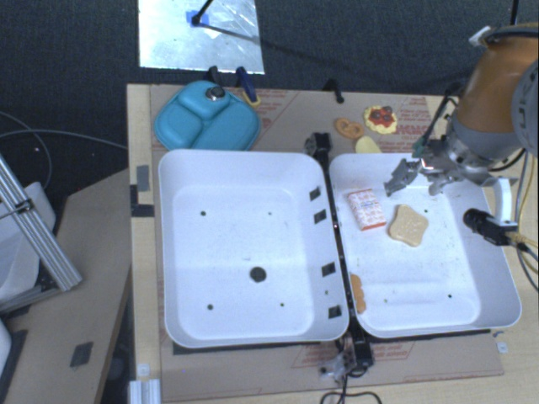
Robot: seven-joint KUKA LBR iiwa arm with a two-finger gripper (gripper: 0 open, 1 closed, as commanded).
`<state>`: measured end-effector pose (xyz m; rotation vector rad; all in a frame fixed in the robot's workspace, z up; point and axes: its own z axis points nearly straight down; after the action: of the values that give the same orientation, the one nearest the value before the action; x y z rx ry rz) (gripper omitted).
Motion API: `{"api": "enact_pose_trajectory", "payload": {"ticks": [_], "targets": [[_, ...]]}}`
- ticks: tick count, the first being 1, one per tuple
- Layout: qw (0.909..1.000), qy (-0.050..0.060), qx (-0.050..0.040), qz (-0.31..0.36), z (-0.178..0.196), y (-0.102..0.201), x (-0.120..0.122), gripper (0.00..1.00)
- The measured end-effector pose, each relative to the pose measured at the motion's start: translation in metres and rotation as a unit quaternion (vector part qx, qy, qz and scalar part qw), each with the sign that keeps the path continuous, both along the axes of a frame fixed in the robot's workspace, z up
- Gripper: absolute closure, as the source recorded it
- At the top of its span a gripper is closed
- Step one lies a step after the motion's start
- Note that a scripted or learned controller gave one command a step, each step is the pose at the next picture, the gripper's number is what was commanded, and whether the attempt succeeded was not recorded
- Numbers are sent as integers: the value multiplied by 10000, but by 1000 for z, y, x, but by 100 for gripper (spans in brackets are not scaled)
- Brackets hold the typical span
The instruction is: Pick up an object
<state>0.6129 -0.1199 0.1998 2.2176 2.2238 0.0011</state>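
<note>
The right bin (472,310) holds a red-and-white packet (366,209) and, just right of it, a tan slice of toast (408,225). A small brown biscuit (357,293) lies against that bin's left wall. My gripper (417,181) hangs over the bin's back part, a little above and behind the toast, with its fingers spread open and nothing between them. The grey arm with its orange band comes in from the upper right. In the left bin (185,225) lies one small dark round object (258,273).
Behind the left bin rests a blue divided plate (206,118). Toy foods lie behind the right bin: a brown piece (349,127), a red-topped round one (381,118) and a pale yellow one (367,146). A shiny foil sheet (198,23) lies at the far back.
</note>
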Motion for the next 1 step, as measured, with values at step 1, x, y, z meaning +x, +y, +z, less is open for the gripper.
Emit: {"api": "enact_pose_trajectory", "payload": {"ticks": [1], "targets": [[10000, 33, -1, -41, -87, -74, -48, 0]]}}
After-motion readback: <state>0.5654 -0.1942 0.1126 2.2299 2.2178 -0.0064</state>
